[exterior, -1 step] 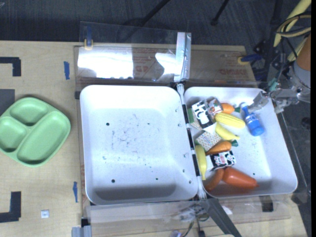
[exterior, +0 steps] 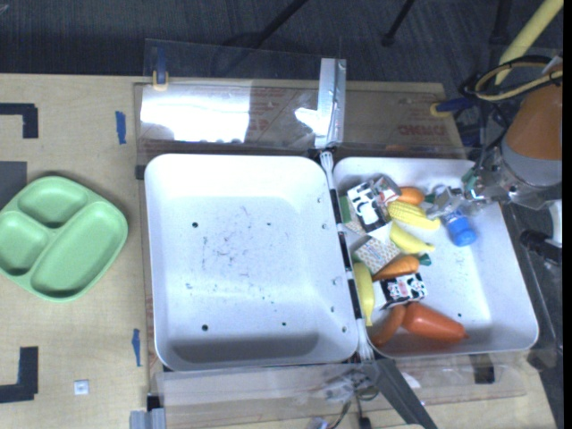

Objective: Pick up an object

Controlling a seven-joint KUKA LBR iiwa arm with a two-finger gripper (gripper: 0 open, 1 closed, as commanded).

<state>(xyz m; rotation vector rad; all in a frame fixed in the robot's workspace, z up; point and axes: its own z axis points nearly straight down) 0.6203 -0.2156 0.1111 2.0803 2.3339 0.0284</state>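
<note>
A: Where are the fingers (exterior: 466,195) right now?

B: Over the upper right corner of the right bin (exterior: 500,266), hanging off the grey arm with the orange band (exterior: 539,132). They sit in a cluster of metal and glare, so I cannot tell whether they are spread or pressed together, and I see nothing caught between them.

A: What lies nearest?

B: A small blue cup-like piece (exterior: 461,231) just below them, near enough to be the natural target. Just to their left is a whitish scrap (exterior: 440,195), then the yellow corn (exterior: 407,214) and a yellow banana-like piece (exterior: 415,237), with an orange bit (exterior: 410,196) behind.

A: And farther out?

B: A black-and-white box (exterior: 365,206), a patterned block (exterior: 376,254), a small carrot (exterior: 399,266), another printed box (exterior: 404,289), and the big orange pepper-like piece (exterior: 429,323), all well below and left of the fingers. A yellow strip (exterior: 364,295) lies along the dividing wall. Beyond that is the left bin (exterior: 241,248), and far out on the bench (exterior: 80,347) a green divided plate (exterior: 59,236)

A: How would you do the pick well?

B: I'd go for the blue piece: it stands apart from the heap, so the fingers can come straight down with one on each side. Keep off the bin wall, and close only once low enough, since it looks round and may squirt out
</note>
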